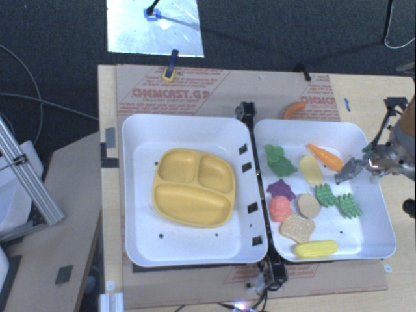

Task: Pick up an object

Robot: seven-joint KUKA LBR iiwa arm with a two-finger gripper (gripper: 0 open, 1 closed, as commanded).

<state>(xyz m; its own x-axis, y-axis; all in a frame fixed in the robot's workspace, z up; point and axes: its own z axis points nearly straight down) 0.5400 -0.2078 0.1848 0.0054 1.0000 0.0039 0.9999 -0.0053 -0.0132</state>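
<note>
1. Nearest you, the corn cob lies along the right bin's front wall, its long axis left to right, well apart from the hand.
2. Behind it sit a tan cracker, a pink piece, a round beige piece and two green pieces.
3. The hand hangs over the right bin's right side; you cannot tell whether it is spread or closed, and nothing shows between its tips.
4. The carrot lies just left of the hand and slightly farther back, its long axis slanting, narrow end toward the far left.
5. In the left bin rests a yellow divided plate.
6. Farthest, an orange piece lies on the desk.
</note>
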